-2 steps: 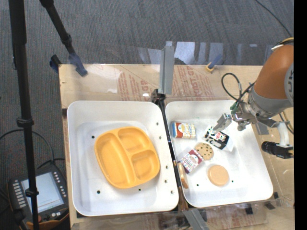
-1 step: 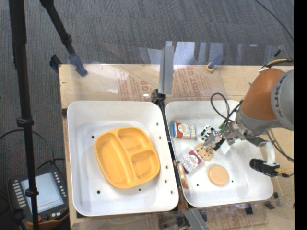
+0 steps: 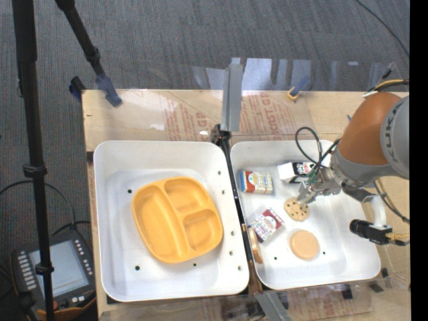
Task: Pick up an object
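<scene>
Gripper point(image 3: 309, 191) low in right bin point(image 3: 364, 263), just above cookie point(image 3: 296, 209); finger opening not clear, cannot tell. Nothing lifted yet; grasp and lift remain.

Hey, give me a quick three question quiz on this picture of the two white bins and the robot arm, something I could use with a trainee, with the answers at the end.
1. True or false: the yellow plastic three-compartment plate lies in the right white bin.
2. Which thing lies nearest the gripper? A) the round tan disc B) the round brown cookie with dark spots C) the small red and white packet
3. Fill in: the small rectangular box with a blue and orange label lies near the ______ wall of the right bin.

Key: 1 false, it lies in the left white bin; 2 B; 3 left.
</scene>
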Robot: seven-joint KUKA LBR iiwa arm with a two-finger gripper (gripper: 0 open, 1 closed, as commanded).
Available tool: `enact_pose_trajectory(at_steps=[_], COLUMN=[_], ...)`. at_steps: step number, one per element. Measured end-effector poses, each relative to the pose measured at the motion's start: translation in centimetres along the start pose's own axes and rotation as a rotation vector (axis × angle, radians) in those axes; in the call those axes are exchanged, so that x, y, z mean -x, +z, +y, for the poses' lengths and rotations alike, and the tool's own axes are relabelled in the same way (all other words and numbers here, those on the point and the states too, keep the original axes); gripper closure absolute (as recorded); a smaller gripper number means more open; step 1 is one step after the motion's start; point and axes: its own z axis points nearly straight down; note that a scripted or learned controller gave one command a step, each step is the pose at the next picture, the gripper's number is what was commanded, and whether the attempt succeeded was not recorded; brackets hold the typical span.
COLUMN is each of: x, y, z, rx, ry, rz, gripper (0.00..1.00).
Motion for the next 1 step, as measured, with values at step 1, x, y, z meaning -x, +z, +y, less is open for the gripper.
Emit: enact_pose_trajectory(at_steps=[1], x=[-0.01], y=[0.02], z=[-0.01], rx=[0.000], ry=[0.001], rz=[0.000], gripper=[0.00])
